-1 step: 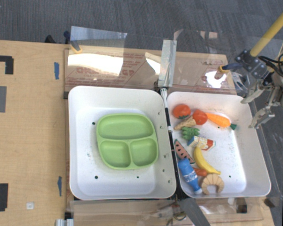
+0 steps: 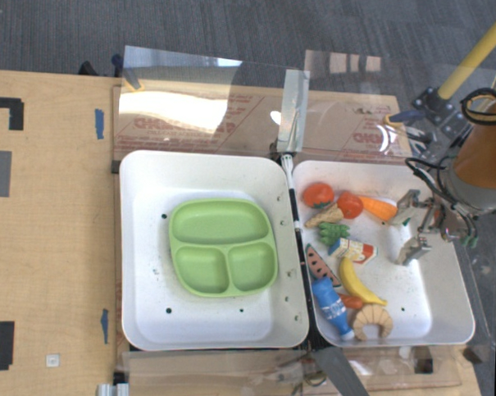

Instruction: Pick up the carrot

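Note:
The carrot [image 2: 379, 209] is a short orange piece lying near the back of the right bin [image 2: 440, 316], touching a small red item [image 2: 349, 206] on its left. My gripper [image 2: 409, 226] hovers just to the right of the carrot, over the bin's right half. It is open: one finger sits near the carrot's right tip, the other points toward the bin floor, and nothing is between them.
A red tomato [image 2: 318, 194], green broccoli [image 2: 333, 232], a banana [image 2: 357, 284], a blue bottle [image 2: 329, 303] and a croissant [image 2: 374, 320] crowd the right bin's left side. The left bin [image 2: 140, 229] holds a green divided plate [image 2: 223, 247].

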